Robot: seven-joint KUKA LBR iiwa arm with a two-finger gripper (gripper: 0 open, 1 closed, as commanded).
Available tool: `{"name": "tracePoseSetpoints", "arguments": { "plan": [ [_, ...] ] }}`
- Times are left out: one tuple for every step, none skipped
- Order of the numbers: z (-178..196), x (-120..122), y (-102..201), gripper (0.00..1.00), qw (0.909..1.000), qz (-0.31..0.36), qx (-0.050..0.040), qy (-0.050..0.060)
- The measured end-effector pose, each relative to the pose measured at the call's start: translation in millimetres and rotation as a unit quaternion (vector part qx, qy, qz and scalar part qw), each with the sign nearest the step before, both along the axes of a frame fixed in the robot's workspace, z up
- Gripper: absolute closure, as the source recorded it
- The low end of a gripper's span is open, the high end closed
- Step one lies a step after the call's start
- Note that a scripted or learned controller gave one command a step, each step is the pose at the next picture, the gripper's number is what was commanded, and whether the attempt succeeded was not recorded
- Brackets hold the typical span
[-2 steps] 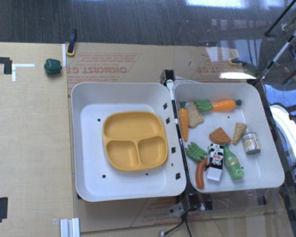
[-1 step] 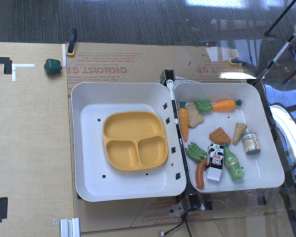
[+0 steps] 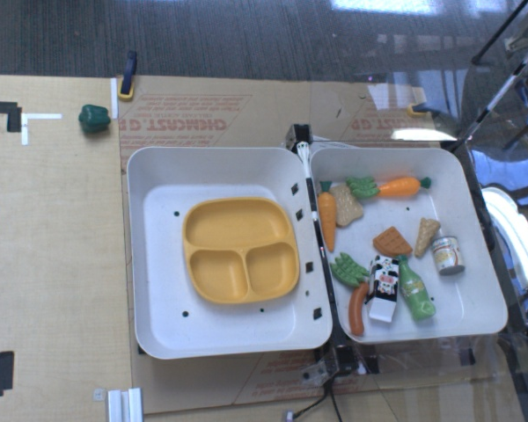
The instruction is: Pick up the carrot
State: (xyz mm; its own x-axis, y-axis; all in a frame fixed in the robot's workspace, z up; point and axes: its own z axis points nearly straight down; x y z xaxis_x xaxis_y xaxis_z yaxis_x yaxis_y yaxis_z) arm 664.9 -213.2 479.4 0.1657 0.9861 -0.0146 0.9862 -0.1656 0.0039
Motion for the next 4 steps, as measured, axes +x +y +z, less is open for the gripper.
{"name": "tracePoseSetpoints", "arguments": {
  "plan": [
    [7.0, 1.8, 0.4, 1.0, 1.0, 0.002, -0.0018, -0.001],
    [6.9, 1.8, 0.3, 0.0, 1.0, 0.002, -0.0016, -0.001],
    [13.9, 3.7, 0.8, 1.0, 1.0, 0.004, -0.0032, -0.001],
    [13.6, 3.7, 0.8, 0.0, 1.0, 0.004, -0.0028, -0.001]
  ]
}}
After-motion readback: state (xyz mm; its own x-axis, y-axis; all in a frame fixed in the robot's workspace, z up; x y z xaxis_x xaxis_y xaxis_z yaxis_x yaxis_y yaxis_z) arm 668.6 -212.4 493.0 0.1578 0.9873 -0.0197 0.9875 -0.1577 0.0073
